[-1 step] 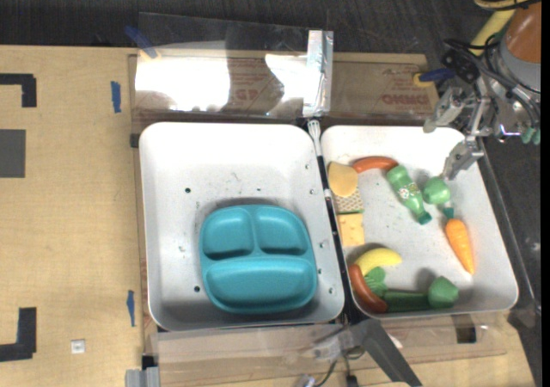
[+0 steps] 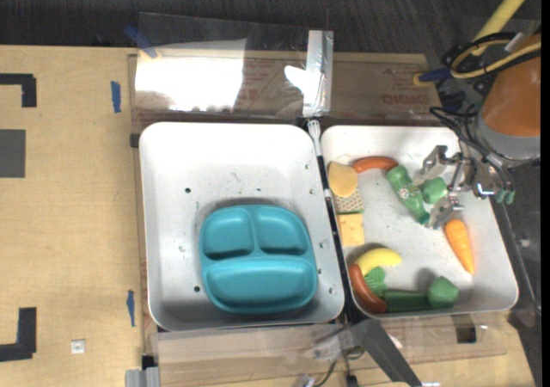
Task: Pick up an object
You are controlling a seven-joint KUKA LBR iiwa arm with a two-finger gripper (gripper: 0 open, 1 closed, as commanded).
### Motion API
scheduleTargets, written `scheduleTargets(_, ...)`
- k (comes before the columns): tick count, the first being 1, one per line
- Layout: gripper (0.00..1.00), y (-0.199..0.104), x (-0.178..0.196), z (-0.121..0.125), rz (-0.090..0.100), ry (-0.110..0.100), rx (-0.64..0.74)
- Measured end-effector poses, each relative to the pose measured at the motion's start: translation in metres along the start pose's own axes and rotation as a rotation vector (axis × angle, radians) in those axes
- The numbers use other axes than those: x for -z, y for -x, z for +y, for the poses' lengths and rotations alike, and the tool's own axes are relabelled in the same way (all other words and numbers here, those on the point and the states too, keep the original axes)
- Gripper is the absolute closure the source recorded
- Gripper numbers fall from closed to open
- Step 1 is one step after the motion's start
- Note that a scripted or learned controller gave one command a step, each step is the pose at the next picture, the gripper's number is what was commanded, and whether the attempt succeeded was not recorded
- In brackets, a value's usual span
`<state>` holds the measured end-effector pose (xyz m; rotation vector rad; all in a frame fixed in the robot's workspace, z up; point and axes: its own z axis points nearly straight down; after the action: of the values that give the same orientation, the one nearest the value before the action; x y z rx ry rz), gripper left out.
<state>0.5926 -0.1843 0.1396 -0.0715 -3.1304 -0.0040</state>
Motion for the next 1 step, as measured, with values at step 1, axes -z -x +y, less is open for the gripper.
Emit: scheduleTargets(1,0.0,0.004,-0.0505,-0.0164,-0.022,-0.003,-0.064)
